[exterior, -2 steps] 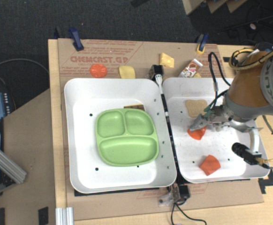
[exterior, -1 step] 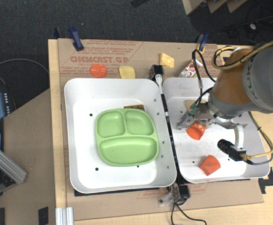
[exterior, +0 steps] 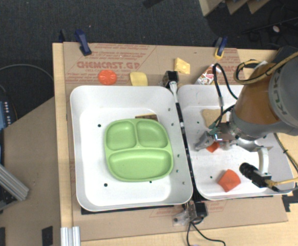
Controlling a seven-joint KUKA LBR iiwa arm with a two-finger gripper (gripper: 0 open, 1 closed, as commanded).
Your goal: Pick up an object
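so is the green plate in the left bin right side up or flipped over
Right side up: the green plate lies flat in the left bin with its three compartments facing up, all empty.

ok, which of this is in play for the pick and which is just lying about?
In play: pincer, small red piece right by it and orange block in the right bin, green divided plate in the left bin.
Lying about, on the board behind the bins: orange disc, yellow lump, yellow wedge, blue clamp.
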